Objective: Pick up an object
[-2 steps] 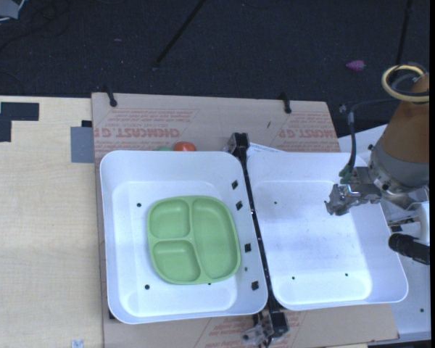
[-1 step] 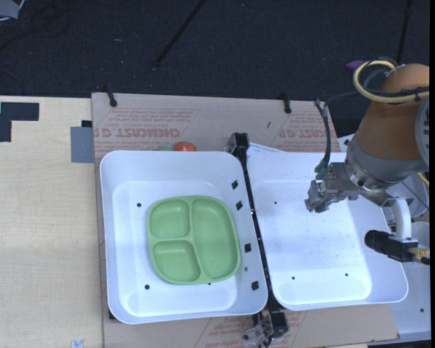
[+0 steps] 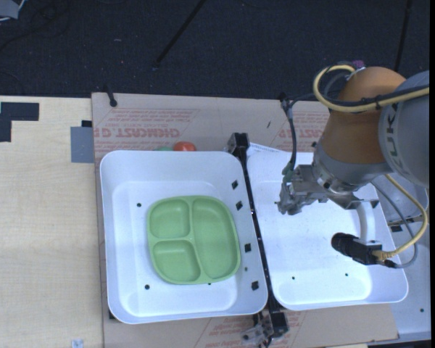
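Item: pale green three-compartment plastic tray (image 3: 193, 239), lying flat in the left white bin (image 3: 123, 194).

End effector (image 3: 293, 198) hangs over the right white bin (image 3: 391, 288) (grip state: cannot tell).

Risk: likely closing on nothing, since the tray lies well apart.

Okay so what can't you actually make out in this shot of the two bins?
- Gripper, camera view: too small and dark against the wrist to tell its state or contents.
- Red object and a green bit behind the left bin: the bin's far rim hides most of them.
- Right bin: the arm covers its far right part.
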`<state>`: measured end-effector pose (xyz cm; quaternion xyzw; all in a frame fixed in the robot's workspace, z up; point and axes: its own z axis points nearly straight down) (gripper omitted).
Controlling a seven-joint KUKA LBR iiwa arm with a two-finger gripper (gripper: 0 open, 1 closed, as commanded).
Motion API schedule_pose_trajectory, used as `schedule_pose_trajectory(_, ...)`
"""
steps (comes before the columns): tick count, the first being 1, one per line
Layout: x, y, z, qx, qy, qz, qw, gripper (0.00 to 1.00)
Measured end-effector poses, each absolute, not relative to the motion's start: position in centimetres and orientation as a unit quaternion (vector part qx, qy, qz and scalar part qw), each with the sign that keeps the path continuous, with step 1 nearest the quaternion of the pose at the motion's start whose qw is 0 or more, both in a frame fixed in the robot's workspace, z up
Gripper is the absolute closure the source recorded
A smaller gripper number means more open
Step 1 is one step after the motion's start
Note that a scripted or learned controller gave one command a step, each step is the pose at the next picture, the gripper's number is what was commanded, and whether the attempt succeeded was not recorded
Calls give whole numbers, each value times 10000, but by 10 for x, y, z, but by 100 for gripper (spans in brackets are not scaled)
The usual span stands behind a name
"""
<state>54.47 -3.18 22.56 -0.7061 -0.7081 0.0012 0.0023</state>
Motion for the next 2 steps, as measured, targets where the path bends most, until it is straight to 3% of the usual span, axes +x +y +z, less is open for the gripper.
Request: schedule_pose_trajectory(2,556,68,240,-7058,-7084,8,16,100)
